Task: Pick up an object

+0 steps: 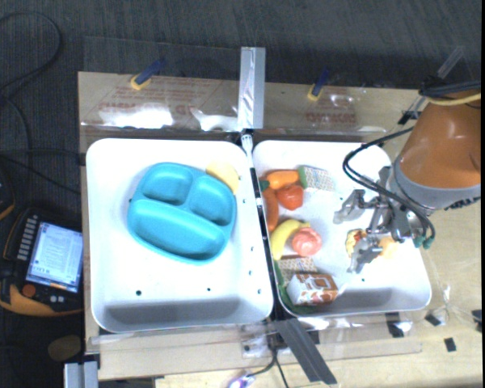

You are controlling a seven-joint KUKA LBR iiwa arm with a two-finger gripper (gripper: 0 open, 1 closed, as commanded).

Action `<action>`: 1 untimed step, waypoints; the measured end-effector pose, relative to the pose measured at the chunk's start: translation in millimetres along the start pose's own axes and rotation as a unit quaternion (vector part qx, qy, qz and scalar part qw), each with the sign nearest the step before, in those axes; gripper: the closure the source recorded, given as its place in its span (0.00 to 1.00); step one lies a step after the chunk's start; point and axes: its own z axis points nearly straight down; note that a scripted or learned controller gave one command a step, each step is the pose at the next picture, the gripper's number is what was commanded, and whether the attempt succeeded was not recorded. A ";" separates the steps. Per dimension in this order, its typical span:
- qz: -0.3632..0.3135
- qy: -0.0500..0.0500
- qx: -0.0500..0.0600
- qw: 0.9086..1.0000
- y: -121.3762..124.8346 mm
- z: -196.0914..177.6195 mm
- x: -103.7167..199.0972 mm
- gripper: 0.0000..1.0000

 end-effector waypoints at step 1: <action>0.118 -0.004 0.001 0.993 23.3 94.6 -21.9 0.00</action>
